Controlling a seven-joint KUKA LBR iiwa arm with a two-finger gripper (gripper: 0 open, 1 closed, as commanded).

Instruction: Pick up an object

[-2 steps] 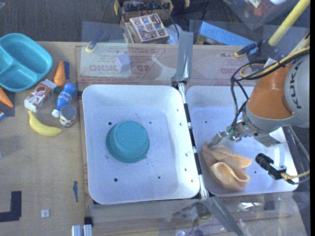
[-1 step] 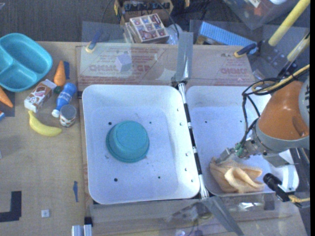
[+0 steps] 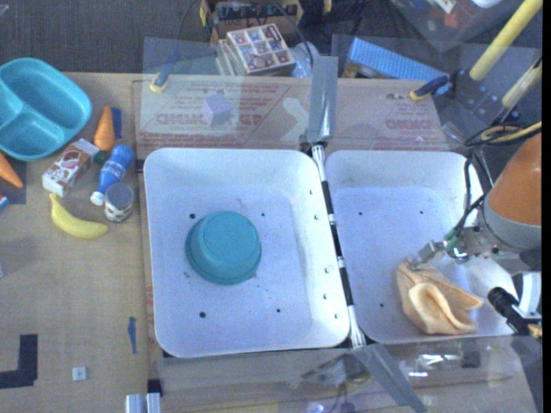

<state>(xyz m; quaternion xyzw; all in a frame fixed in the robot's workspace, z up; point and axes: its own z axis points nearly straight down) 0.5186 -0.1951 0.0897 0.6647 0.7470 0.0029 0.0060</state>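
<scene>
Reaching in from the right, the grey arm with its orange band (image 3: 519,188) hangs over the right shallow white bin (image 3: 387,188), its metal jaws (image 3: 443,252) just above the crumpled tan cloth (image 3: 430,304) that lies in that bin's near right corner; whether the jaws are apart or together cannot be told. An upturned round teal plastic bowl (image 3: 224,246) sits mid-floor in the left shallow white bin (image 3: 172,179). On the tabletop (image 3: 52,308) to the left lies a yellow banana (image 3: 76,222).

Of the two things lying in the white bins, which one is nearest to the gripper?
The tan cloth in the right bin is nearest: it lies crumpled just below the gripper. The teal bowl sits upside down in the left bin, far away.
</scene>
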